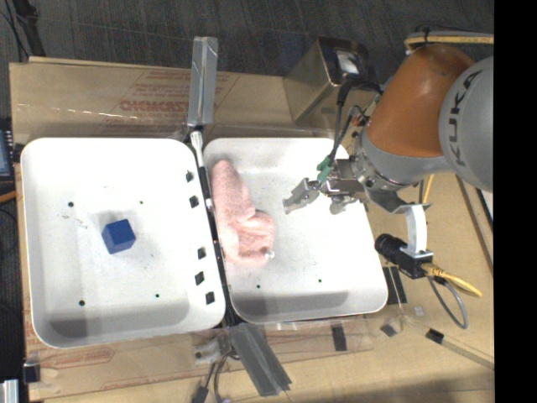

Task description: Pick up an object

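A soft pink bundle [237, 217] lies in the right bin [352, 284], stretched along its left wall. A small blue cube [119, 235] sits in the left bin [50, 309], left of its middle. My gripper [319, 201] hangs over the upper right part of the right bin, to the right of the pink bundle and apart from it. It is open, and nothing shows between its fingers [299, 196].
The two bins meet at a divider with black clips [201, 225]. A grey metal post [201, 82] rises behind the divider. The arm's orange band [411, 107] and grey body overhang the right bin's far right corner.
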You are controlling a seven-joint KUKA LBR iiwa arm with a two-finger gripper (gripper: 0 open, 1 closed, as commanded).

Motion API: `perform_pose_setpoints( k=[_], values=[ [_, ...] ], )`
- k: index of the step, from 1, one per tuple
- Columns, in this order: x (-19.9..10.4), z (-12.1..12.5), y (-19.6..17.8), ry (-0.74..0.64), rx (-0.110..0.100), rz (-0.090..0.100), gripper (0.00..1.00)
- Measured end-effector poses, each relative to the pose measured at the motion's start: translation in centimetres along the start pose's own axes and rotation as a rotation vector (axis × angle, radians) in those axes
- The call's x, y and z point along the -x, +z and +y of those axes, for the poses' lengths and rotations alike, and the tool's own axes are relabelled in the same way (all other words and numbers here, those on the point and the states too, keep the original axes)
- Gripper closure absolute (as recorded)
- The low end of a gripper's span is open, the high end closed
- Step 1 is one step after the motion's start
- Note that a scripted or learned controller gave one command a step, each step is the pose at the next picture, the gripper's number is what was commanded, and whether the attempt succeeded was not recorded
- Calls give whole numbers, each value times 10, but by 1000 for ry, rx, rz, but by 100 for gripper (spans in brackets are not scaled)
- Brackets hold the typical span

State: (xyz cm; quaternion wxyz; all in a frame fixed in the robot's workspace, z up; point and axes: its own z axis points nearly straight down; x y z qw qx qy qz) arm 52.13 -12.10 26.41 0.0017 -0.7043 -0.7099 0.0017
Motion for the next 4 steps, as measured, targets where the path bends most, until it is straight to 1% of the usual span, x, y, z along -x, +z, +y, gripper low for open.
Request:
perform_pose_setpoints(
  k=[1,2,3,4],
  values=[
    [-59,30,74,55,-1,0,0],
    [-25,56,171,96,4,0,0],
    [-25,56,162,89,1,0,100],
    [-79,51,72,277,0,1,100]
  ],
)
